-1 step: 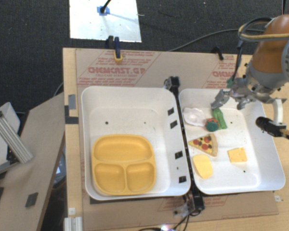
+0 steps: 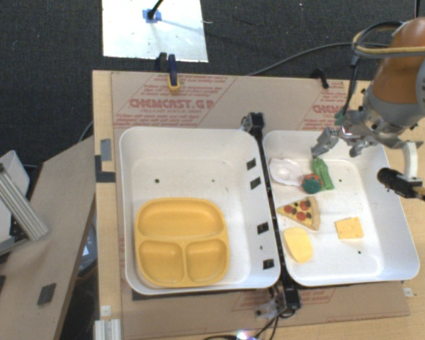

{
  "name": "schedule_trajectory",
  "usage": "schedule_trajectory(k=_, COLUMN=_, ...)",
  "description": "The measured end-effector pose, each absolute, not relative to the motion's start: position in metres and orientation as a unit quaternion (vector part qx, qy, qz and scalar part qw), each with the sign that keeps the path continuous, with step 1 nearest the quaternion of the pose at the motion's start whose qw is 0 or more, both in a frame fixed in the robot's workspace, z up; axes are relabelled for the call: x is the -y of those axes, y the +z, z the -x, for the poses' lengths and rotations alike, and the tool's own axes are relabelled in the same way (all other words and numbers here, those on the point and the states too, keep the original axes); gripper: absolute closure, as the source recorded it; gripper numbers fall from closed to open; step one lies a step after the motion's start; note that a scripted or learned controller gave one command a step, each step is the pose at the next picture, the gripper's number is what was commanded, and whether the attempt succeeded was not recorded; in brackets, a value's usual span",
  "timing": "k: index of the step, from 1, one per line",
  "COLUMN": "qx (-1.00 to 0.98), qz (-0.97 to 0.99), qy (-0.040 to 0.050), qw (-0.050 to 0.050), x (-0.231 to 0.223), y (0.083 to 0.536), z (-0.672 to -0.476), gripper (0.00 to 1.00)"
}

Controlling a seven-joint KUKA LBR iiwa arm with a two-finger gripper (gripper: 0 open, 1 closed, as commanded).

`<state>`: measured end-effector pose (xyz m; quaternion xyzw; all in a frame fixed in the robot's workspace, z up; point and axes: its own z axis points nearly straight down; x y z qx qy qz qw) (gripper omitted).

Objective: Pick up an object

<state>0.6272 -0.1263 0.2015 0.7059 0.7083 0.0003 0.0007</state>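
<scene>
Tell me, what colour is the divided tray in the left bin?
Yellow, a plain pale yellow; the divided tray shows clearly in the camera view.

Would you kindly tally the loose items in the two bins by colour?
Yellow: 3, the divided tray, cheese square, oval piece
White: 1, white piece
Green: 1, green item
Multicoloured: 2, pizza slice, small ball
Total: 7

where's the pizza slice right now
The pizza slice lies in the right bin, near the divider, with the yellow oval piece just below it and the cheese square to its right.
</scene>
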Motion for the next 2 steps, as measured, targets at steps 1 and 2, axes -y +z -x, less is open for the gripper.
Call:
schedule_trajectory(k=1, qx=-0.709, qz=-0.705, qy=-0.0007, qw=-0.001, x=0.123, y=0.141, z=-0.633, gripper=0.00)
schedule_trajectory(k=2, qx=-0.708, qz=-0.706, qy=0.0001, qw=0.001, x=0.123, y=0.090, z=-0.634, gripper=0.00)
